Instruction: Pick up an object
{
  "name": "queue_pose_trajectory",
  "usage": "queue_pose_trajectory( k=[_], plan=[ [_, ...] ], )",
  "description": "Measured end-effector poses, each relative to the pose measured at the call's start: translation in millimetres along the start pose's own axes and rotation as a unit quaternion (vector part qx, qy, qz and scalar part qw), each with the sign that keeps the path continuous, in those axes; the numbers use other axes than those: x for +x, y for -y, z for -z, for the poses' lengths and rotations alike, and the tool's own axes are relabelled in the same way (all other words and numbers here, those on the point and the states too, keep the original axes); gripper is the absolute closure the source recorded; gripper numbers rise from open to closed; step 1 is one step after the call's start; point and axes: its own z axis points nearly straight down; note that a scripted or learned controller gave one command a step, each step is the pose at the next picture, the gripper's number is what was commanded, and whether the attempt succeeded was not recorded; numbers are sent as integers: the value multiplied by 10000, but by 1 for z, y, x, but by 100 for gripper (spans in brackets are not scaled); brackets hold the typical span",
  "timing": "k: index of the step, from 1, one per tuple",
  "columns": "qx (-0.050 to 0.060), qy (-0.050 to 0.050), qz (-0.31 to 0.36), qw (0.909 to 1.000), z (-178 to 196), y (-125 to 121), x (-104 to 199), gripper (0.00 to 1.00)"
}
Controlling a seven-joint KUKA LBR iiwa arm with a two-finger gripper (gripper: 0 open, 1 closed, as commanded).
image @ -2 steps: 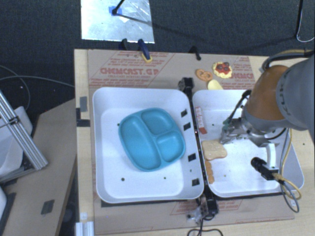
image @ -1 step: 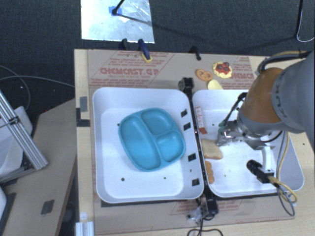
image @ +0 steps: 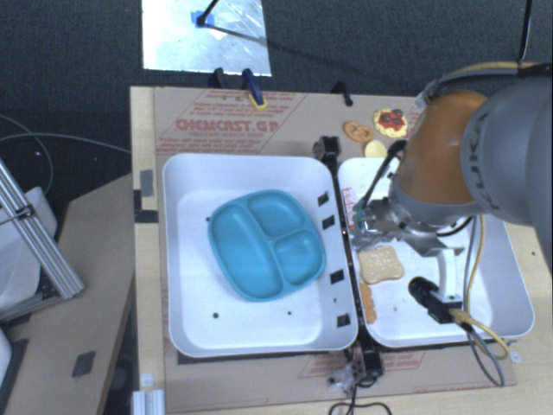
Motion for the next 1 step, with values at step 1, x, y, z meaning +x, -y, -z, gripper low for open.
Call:
queue_pose_trajectory(
  k=[1],
  plan=[
    [34,5,-21,10000,7,37,39,100]
  ],
)
